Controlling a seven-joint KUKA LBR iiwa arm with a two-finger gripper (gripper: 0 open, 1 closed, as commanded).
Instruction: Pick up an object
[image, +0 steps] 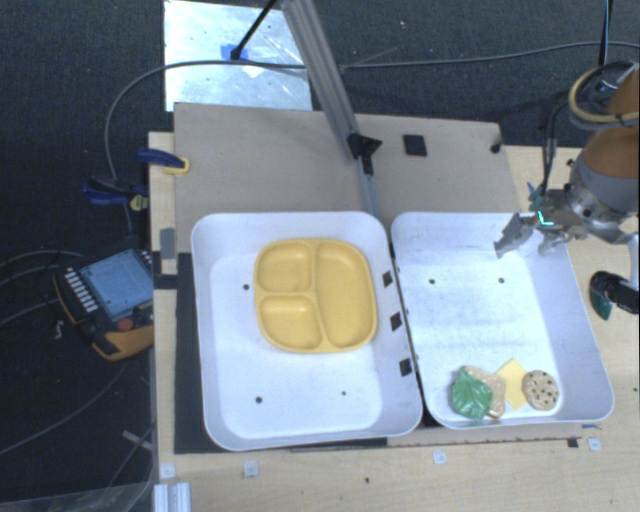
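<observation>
Several small food-like items lie bunched in the near right corner of the right bin (470, 300): a green leafy piece (470, 395), a yellow cheese-like slice (512, 382) and a round speckled cookie (540, 390). My gripper (527, 237) hangs over the far right part of that bin, well behind the items, with its two fingers spread and nothing between them. The arm's orange band shows at the right edge above it.
The left bin (230, 400) holds a yellow three-compartment plate (315, 295). A metal pole (330, 80) slants in from the top toward the gap between the bins. Clamps and a blue device lie off the bench at the left.
</observation>
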